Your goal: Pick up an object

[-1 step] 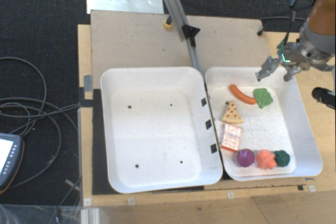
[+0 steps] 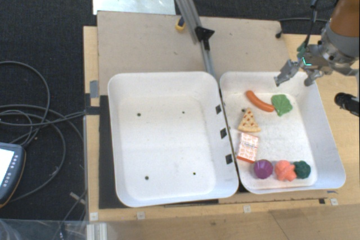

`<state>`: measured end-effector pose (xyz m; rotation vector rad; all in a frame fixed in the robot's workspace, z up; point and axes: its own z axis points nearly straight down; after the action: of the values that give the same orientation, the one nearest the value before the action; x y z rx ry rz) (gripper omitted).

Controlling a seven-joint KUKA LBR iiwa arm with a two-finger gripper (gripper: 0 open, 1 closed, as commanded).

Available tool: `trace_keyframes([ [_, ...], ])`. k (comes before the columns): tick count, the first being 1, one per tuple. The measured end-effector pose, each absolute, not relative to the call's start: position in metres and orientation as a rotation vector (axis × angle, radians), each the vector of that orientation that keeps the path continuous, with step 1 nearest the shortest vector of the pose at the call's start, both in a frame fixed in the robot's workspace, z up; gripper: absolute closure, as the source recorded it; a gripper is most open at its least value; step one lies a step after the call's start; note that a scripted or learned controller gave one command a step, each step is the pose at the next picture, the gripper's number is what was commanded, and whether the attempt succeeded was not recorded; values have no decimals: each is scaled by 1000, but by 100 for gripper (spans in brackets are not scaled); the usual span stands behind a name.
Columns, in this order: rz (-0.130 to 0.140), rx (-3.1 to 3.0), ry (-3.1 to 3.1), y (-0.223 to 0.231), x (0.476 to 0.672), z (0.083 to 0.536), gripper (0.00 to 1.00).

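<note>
Hovering spread wide and empty over the right bin's (image 2: 323, 121) far edge, hand (image 2: 297, 76) should drop straight onto green toy (image 2: 282, 104) just below it, sausage (image 2: 260, 101) beside.

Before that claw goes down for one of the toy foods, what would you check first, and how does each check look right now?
1. Claw open: ok, its two fingers stand apart.
2. Claw free of load: ok, nothing sits between the fingers.
3. Target under the claw: not ok, it hangs over the right bin's far edge; the green toy and sausage lie nearer the camera.
4. Toys separated enough to grab: not ok for the purple, orange and dark green pieces, which are bunched together.
5. Claw height above the bin: cannot tell from one slanted view.
</note>
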<state>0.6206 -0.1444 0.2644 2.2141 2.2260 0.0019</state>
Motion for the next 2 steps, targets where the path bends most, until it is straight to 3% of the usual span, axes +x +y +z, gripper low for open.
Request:
trace_keyframes([
  [2, -2, 2220, 2224, -141, 627, 173, 0],
])
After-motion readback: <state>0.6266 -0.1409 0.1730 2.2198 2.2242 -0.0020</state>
